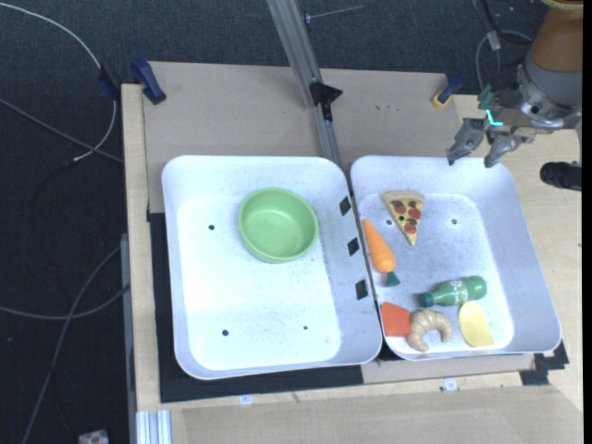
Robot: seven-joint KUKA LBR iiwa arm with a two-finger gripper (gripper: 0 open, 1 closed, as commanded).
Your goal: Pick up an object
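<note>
Gripper [474, 152]: fingers spread, nothing between them, above right bin's [518, 239] far rim.
Carrot [376, 244]: right bin, beside left wall, long axis near-to-far, green tip nearest.
Open room: bin's centre and right side bare.
Green bowl [277, 224]: left bin [199, 276].

Green bowl [278, 224], orange carrot [377, 246], green bottle [454, 291], white bins [185, 276]
</note>
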